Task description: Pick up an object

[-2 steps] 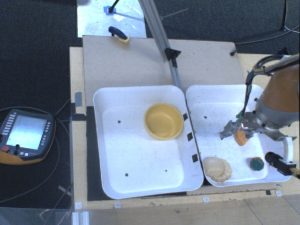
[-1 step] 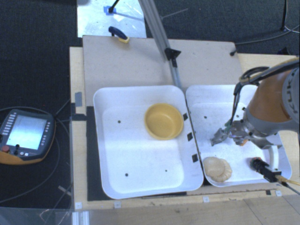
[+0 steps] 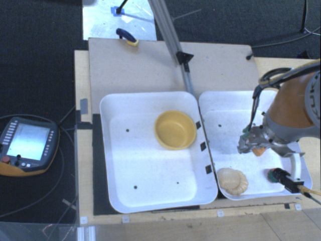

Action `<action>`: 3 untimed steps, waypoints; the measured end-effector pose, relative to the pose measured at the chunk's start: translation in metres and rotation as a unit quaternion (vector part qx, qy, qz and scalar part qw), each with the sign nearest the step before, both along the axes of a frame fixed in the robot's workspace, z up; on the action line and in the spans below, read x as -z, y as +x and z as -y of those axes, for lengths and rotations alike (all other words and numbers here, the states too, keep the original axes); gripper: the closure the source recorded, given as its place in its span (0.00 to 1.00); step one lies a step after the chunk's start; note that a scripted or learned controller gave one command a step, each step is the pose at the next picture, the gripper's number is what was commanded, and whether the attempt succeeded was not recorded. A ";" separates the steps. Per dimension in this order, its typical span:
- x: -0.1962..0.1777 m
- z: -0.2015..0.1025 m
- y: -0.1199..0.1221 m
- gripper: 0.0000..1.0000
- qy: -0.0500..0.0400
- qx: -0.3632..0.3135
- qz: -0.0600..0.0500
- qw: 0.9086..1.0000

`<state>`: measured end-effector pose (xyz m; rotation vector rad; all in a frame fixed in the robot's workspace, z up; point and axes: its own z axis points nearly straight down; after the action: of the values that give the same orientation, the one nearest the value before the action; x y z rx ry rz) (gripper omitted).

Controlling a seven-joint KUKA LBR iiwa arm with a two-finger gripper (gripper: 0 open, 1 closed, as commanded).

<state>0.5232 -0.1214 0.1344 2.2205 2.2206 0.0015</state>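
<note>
A yellow bowl (image 3: 175,129) stands upright in the left bin (image 3: 120,185), toward its far right part. In the right bin (image 3: 220,107), a pale beige round lump (image 3: 232,181) lies near the front edge. A small orange thing (image 3: 259,151) lies further right, partly hidden by the gripper. My gripper (image 3: 248,145) hangs low over the middle of the right bin, right beside the orange thing and behind the beige lump. The grey wrist blocks the view of its tips.
A slanted metal pole (image 3: 168,29) ends at a black clamp just behind the gap between the two bins. A teach pendant (image 3: 25,147) lies on the floor to the left. A small blue and yellow tool (image 3: 127,36) sits at the bench's far edge.
</note>
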 end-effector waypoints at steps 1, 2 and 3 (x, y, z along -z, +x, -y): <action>-0.056 0.007 -0.006 1.00 0.000 0.000 0.002 1.000; -0.109 0.007 -0.004 1.00 0.000 0.000 0.002 1.000; -0.117 -0.044 -0.005 1.00 0.001 -0.002 0.000 1.000</action>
<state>0.5178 -0.0770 0.2512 2.2155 2.2267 0.0031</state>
